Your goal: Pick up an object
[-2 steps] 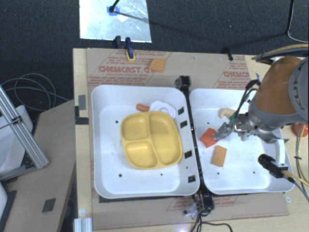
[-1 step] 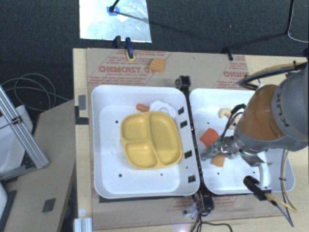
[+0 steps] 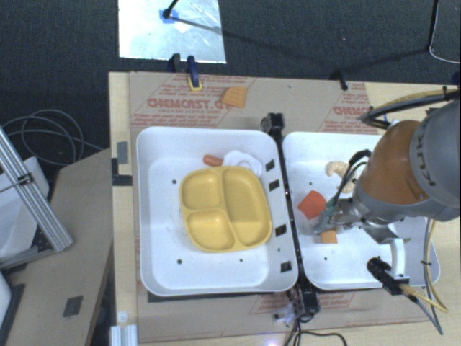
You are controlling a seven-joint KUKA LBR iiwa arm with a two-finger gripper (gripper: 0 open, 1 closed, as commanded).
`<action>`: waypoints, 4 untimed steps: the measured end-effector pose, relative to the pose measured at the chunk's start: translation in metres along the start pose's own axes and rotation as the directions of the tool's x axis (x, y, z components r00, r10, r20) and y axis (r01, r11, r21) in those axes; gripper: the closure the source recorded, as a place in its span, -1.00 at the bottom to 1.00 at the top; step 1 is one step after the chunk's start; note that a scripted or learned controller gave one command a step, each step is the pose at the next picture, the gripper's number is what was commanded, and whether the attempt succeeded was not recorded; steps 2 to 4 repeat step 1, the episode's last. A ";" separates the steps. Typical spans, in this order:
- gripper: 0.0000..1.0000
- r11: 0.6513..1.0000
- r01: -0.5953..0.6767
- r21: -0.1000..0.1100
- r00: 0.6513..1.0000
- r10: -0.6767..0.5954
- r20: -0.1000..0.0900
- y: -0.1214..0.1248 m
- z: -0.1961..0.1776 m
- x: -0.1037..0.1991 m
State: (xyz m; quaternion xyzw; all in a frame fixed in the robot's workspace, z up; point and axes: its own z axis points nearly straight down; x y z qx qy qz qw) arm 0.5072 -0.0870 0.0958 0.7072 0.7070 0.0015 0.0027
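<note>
Our hand (image 3: pixel 330 222) sits low in the right bin (image 3: pixel 317 269), between red block (image 3: pixel 312 204) and orange piece (image 3: pixel 328 237); its spread we cannot tell.

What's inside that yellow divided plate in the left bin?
The yellow plate looks bare in all three compartments. Its far edge partly covers a white object and an orange piece.
</note>
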 end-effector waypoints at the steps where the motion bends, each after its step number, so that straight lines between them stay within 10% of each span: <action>1: 1.00 1.000 0.014 -0.009 1.000 -0.014 -0.006 0.061 -0.094 0.085; 4: 1.00 1.000 0.014 -0.009 1.000 -0.014 -0.006 0.061 -0.094 0.085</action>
